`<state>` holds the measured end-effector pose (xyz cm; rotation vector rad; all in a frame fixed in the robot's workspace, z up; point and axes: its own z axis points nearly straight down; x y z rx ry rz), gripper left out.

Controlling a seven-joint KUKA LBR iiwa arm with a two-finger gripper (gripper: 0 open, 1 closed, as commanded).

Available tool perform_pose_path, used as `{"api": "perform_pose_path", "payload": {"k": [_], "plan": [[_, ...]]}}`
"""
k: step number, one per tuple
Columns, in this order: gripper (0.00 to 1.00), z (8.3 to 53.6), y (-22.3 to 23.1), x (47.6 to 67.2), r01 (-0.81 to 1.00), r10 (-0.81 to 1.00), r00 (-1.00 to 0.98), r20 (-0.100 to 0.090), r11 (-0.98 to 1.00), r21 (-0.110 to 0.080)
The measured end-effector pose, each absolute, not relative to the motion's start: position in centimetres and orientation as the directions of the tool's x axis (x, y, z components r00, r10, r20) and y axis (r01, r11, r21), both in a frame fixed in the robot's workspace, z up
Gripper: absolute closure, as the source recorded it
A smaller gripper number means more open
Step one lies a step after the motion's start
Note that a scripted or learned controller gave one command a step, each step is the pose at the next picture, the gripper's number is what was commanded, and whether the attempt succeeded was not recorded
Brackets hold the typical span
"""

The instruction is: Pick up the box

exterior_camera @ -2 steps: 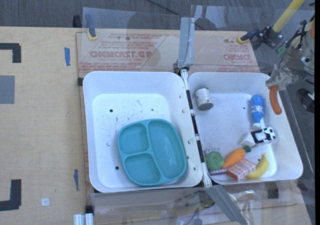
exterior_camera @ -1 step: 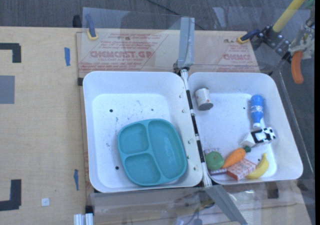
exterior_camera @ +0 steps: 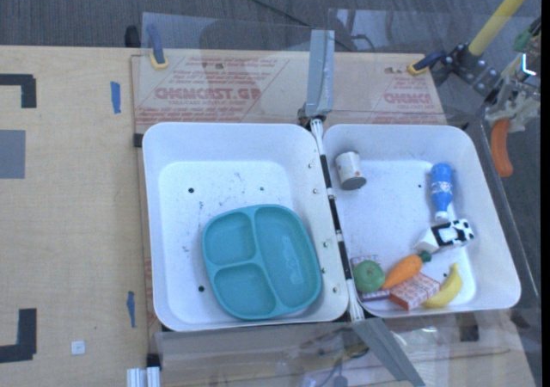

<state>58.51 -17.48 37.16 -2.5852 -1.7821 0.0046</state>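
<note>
Box (exterior_camera: 415,291), one, in right bin (exterior_camera: 494,205) among six other items, one teal tray (exterior_camera: 260,261) in left bin (exterior_camera: 172,170), gripper state unclear.

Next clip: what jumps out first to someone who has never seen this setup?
The teal divided plate dominates, lying in the left bin toward its near right corner. Next comes the bright clutter in the right bin's near end: a green apple, a carrot, a red box and a banana, packed close together. A blue bottle and a small can lie farther back.
</note>
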Motion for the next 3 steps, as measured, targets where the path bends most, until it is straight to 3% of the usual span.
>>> {"api": "perform_pose_path", "payload": {"k": [1,2,3], "plan": [[1.00,23.3,-17.6,66.7,0.952,0.952,0.306,-0.001,-0.306,-0.003],[1.00,20.5,-12.1,66.7,0.890,0.890,0.457,-0.001,-0.457,-0.005],[1.00,11.9,-9.5,64.3,0.691,0.691,0.723,-0.003,-0.723,-0.007]]}}
